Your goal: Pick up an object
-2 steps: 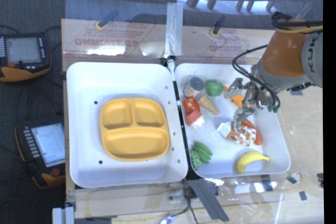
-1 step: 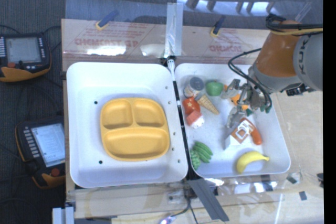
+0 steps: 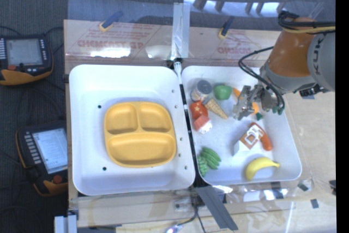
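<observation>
We cannot make out how the gripper (image 3: 246,105) stands, since its metal parts blur together low over the right bin (image 3: 289,139), and a small orange piece (image 3: 255,110) beside it is too partly covered to name. That bin holds a banana (image 3: 259,167) lying with its long axis roughly left to right near the front wall, a toy house (image 3: 249,138), a green pea pod (image 3: 209,158), a red bottle (image 3: 200,115), a cone (image 3: 216,109) and a green ball (image 3: 222,91). The left bin (image 3: 87,117) holds a yellow divided tray (image 3: 140,133).
</observation>
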Robot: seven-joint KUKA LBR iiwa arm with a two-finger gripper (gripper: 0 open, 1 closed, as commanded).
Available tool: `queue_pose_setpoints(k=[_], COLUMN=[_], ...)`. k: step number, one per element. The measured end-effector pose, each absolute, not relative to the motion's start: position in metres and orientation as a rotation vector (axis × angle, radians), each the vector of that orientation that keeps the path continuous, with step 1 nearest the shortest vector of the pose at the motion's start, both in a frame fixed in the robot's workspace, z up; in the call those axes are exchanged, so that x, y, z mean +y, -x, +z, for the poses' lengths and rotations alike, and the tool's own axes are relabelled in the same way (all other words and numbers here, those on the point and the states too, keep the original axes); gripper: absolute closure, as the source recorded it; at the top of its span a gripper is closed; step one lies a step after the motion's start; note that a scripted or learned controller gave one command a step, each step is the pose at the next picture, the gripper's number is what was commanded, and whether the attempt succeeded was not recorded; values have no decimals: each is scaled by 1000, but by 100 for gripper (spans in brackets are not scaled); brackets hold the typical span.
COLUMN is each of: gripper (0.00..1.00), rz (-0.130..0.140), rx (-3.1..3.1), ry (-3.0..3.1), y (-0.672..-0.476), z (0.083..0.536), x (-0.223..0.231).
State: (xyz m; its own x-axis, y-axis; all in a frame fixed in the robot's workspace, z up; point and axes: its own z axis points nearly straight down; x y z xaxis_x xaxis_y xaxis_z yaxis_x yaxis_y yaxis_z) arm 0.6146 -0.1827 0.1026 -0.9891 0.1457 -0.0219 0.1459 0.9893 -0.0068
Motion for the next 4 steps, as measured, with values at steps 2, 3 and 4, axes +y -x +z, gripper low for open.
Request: queue_pose_setpoints(k=[2,3,4], gripper=[0,100,100], rz=[-4,-13,0], rx=[3119,3110,3114], ry=[-278,-275,-365], y=[-626,-628,-622], z=[90,102,236], x=[-179,-179,-145])
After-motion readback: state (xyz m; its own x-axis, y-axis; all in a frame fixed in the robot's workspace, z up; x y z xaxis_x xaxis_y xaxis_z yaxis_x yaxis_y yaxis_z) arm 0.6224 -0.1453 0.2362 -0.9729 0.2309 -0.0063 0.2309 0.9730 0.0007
